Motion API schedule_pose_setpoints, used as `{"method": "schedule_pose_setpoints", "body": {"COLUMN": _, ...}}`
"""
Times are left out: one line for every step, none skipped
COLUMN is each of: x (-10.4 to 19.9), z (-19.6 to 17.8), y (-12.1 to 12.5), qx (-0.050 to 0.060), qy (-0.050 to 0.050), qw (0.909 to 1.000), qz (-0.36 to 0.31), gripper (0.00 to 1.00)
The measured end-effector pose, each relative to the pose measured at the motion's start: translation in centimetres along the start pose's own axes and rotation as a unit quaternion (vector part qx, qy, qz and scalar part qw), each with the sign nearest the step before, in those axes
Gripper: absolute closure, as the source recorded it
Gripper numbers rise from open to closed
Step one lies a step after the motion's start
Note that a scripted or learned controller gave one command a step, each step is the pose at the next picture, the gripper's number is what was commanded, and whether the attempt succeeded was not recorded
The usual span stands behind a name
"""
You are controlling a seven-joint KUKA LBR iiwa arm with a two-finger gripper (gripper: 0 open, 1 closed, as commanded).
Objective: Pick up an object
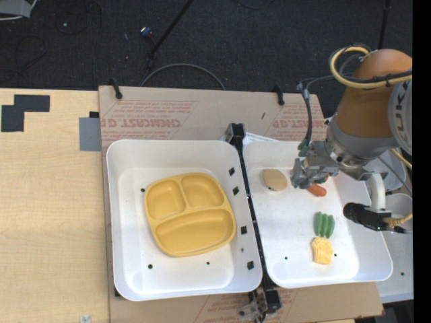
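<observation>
A small orange-red piece, perhaps a toy carrot (317, 190), lies in the right bin (283, 261) near its upper middle, just below and touching the gripper (306, 174), which sits low over it; whether the fingers are apart or together cannot be told from this angle. Just left of the gripper rests a tan, rounded toy (274, 179), near the divider between the bins. Lower down, well apart from the gripper, a green toy vegetable (324, 224) lies just above a yellow toy corn piece (322, 250); the two almost touch. The bin's lower left floor is bare white. The left bin (128, 247) holds a yellow divided plate (189, 213), tilted slightly, with white floor around it on all sides. Both bins sit on brown cardboard (175, 116) over a pale wooden bench (47, 207), with dark floor and cables beyond.
</observation>
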State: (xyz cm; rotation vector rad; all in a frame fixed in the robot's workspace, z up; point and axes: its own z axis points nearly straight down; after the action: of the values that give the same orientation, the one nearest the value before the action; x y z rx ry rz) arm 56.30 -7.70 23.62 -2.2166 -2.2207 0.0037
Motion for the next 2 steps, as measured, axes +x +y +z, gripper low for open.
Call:
{"method": "schedule_pose_setpoints", "body": {"x": 4.5, "z": -0.3, "y": -1.9, "qx": 0.0, "qy": 0.0, "qw": 1.0, "qz": 0.0, "gripper": 1.0}}
{"method": "schedule_pose_setpoints", "body": {"x": 9.4, "z": 1.0, "y": -3.1, "qx": 0.0, "qy": 0.0, "qw": 1.0, "qz": 0.0, "gripper": 1.0}}
